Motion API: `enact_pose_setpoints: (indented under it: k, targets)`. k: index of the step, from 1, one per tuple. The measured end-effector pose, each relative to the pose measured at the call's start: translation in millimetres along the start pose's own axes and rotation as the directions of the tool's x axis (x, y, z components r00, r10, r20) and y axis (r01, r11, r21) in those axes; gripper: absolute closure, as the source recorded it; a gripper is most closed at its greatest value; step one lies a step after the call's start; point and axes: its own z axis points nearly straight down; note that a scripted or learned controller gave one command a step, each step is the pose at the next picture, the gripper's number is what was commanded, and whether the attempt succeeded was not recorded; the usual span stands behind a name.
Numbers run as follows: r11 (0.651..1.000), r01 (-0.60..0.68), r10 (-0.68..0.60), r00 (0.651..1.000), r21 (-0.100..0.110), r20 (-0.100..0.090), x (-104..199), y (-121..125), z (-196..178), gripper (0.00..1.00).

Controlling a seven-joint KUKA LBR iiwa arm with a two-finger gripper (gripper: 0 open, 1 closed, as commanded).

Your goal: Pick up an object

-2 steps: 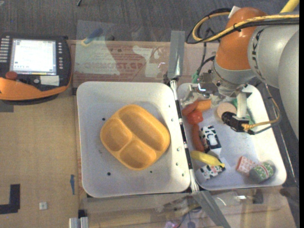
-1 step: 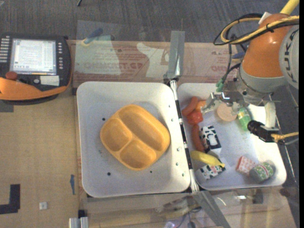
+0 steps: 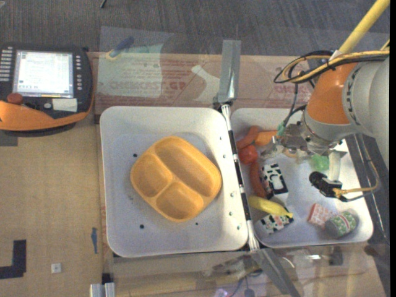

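The gripper [image 3: 296, 148] hovers at the right bin's [image 3: 362, 228] 12 o'clock; its opening cannot be determined. Candidate objects lie at 9 o'clock, probably toy food [image 3: 249, 154]. Descend vertically, centred over one item.

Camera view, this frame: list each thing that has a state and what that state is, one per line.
Yellow divided tray: upright, alone in the left bin.
Arm: reaching down over the right bin.
Banana: lying flat in the right bin.
Teach pendant: screen lit.
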Motion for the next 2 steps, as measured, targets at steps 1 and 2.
enact_pose_setpoints:
  k: [1,2]
  targets:
    - [0.999,-0.036,0.036,0.999,0.035,0.001,-22,58,3,0.0]
    - [0.999,-0.035,0.035,0.999,0.016,0.005,-21,62,-10,1.0]
